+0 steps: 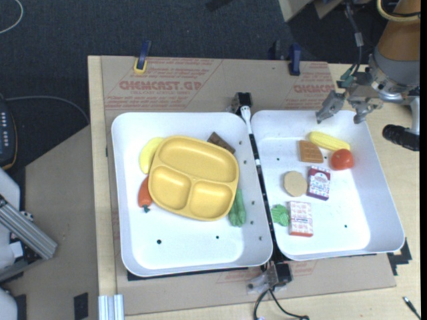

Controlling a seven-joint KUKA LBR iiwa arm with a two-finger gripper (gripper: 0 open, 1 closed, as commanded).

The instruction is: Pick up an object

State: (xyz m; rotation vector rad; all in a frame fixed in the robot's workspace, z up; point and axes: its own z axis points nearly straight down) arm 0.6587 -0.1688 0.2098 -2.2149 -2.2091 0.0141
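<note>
- My pincer (345, 109) hangs over the far edge of the right bin (380, 199), fingers spread apart, nothing between them
- Just below it lies the yellow banana (328, 141), the red tomato (341, 159) beside that
- Nearer the middle: a cracker (310, 152), a round biscuit (294, 183), two small packets (319, 183)
- The left bin (127, 179) carries a yellow divided tray (192, 177)

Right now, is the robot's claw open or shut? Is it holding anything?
Gripper: open, holding nothing, above the far edge of the right-hand shallow white bin.
</note>
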